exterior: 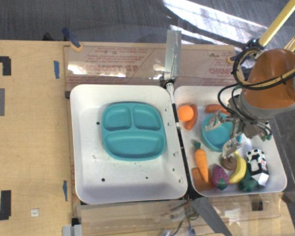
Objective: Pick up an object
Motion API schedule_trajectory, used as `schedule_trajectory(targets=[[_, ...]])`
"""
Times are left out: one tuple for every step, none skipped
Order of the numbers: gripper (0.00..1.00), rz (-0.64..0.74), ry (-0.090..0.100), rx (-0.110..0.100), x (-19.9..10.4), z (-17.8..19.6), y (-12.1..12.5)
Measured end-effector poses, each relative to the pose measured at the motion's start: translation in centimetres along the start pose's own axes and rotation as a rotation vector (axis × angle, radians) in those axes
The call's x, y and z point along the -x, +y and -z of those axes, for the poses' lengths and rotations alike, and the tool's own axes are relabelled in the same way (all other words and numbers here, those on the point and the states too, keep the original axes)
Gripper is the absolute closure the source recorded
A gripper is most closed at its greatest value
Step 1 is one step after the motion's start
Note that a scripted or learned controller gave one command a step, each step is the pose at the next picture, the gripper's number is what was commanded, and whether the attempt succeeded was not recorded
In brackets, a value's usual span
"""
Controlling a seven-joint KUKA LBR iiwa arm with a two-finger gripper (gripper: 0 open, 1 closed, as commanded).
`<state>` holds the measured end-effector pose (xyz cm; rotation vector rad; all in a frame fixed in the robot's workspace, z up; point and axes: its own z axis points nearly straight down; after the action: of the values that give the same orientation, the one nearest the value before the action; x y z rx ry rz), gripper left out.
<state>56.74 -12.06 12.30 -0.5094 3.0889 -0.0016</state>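
- Wooden worktop (pixel 24 146) bears two white bins.
- Pincer (pixel 231 146) hangs over right bin (pixel 280 178), above banana (pixel 238 169) and carrot (pixel 201 163); finger spread unclear.

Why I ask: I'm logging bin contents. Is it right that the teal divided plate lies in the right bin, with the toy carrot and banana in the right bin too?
Not quite. The camera view shows the teal divided plate in the left bin; the toy carrot and banana are in the right bin.

Wooden bench (pixel 24 146), two white bins (pixel 88 181)
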Motion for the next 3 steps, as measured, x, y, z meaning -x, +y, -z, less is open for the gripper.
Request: schedule_trajectory(targets=[[0.0, -0.085, -0.009, -0.006, -3.5, -3.0, 1.8], [0.0, -0.227, -0.018, -0.008, -6.1, -3.0, 3.0], [0.0, -0.323, 0.0, -0.003, -0.9, 0.4, -3.6]])
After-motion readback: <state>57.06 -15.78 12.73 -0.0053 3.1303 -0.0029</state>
